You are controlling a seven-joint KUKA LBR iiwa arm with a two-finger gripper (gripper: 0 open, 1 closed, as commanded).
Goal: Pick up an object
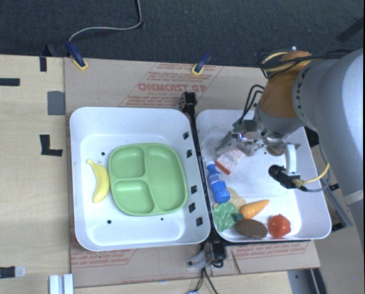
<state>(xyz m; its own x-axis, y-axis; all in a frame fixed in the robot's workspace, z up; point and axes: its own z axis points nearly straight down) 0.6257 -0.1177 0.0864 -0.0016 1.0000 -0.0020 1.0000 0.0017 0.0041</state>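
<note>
My gripper (242, 143) hangs low over the upper middle of the right bin (311, 195). Just below and left of it lies a small white packet with red print (230, 160), very close to the gripper or touching it. Further down the bin's left side a blue bottle (218, 185) lies lengthwise. Along the front sit a green crumpled item (226, 214), an orange carrot (255, 209), a brown potato (250, 228) and a red tomato (279, 225). I see nothing lifted clear of the bin floor.
The left bin (87, 216) holds a green divided plate (149, 178) and a yellow banana (100, 180) beside it. A black divider (195, 158) runs between the bins. The arm's grey body (335, 109) covers the right bin's upper right corner.
</note>
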